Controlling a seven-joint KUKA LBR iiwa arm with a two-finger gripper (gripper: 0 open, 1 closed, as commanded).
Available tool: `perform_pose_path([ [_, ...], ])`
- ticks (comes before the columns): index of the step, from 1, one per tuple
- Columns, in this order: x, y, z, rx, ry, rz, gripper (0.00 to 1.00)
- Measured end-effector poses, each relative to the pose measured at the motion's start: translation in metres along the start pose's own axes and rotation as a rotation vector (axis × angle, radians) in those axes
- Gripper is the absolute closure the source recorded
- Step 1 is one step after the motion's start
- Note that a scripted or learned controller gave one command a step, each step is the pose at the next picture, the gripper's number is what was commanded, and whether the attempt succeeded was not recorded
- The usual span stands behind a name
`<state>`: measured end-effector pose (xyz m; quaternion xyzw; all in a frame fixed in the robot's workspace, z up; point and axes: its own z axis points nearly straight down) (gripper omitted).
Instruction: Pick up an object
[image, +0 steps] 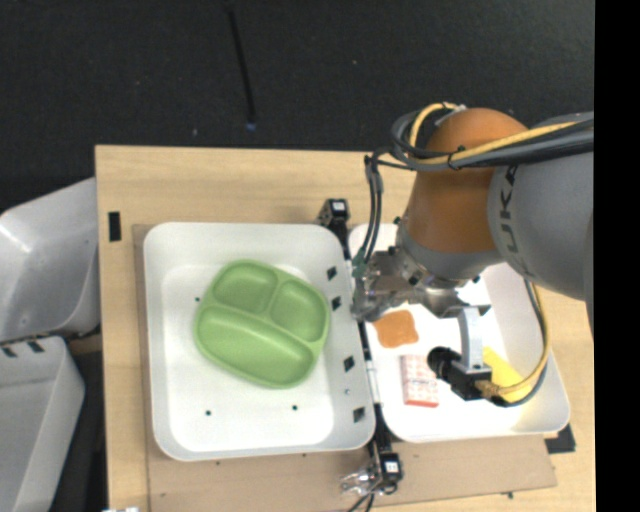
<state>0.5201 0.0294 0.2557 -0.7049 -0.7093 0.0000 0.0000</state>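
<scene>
Green three-compartment plate (262, 322) seen in left bin (170, 420). Orange flat piece (397, 327), pale red-printed card (419, 381) lying in right bin (520, 415). Gripper (378, 297) poised beside orange piece; grip state undeterminable.

A: How much of the right bin (545, 405) can you see?
B: Little; the arm (470, 200) covers its upper part.
A: And the gripper (375, 295)?
B: Its fingers are blurred beneath the wrist.
A: The small card (420, 381)?
B: Its print is too small to read.
</scene>
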Motion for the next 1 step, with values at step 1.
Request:
perform_pose_path([
  [1,0.0538,-0.0145,0.0089,0.001,0.001,-0.001,1.00],
])
